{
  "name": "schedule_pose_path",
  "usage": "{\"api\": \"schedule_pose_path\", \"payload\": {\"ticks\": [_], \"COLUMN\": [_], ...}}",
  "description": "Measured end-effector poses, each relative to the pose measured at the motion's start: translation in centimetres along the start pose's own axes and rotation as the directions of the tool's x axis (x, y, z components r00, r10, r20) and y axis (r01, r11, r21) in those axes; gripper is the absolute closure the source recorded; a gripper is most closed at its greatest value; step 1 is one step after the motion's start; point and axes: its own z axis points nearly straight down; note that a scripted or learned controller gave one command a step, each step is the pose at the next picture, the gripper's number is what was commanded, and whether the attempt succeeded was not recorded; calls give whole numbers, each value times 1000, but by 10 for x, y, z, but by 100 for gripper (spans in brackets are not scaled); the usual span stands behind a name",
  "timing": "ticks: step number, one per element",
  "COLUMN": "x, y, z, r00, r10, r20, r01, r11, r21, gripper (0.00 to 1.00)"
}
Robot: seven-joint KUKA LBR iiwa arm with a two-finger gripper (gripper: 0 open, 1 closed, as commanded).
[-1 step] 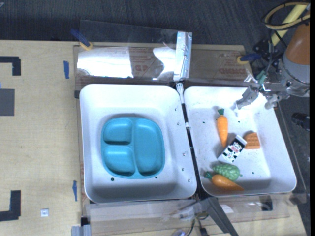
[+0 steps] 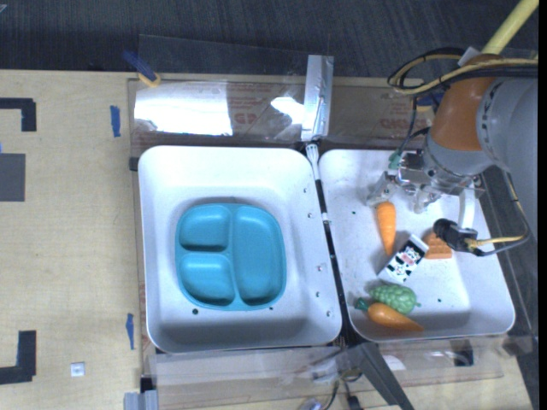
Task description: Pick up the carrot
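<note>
A grey robot arm with an orange band above the wrist (image 2: 457, 118) reaches in from the right, over the far end of the right-hand shallow white plastic bin (image 2: 491, 310). Its two-finger metal pincer (image 2: 402, 193) hangs low over the bin floor, and the two fingers stand apart, released, with nothing between them.

Nearest the camera, well on the near side of the pincer, a second orange carrot-shaped piece (image 2: 391, 315) lies along the bin's near wall. A bumpy green vegetable-shaped toy (image 2: 394, 297) touches it on its far side.

Closer to the pincer sits a small white block with black markings (image 2: 405, 259), tilted. Just to its right lies a flat orange wedge-shaped piece (image 2: 438, 248).

The long orange plastic carrot (image 2: 387, 225), the task's object, lies on the bin floor just on the near side of the pincer. Its blunt end points toward the left finger and its tip toward the white block. Whether the finger touches it is unclear.

Well to the pincer's left, the left-hand shallow white bin (image 2: 162, 186) holds a blue plastic tray with three compartments (image 2: 231, 254).

Beyond both bins stands a clear plastic sheet with a metal edge (image 2: 318, 96).
</note>
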Motion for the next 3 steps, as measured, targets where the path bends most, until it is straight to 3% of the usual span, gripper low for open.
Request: {"api": "schedule_pose_path", "payload": {"ticks": [1, 2, 3], "x": [0, 64, 63], "y": [1, 15, 15], "z": [-12, -99, -108], "r00": [1000, 996, 996], "r10": [-1, -86, -86], "r20": [0, -1, 1], "r01": [1, 86, 86], "r11": [1000, 996, 996], "r21": [-4, -12, -9], "gripper": [100, 100, 100]}}
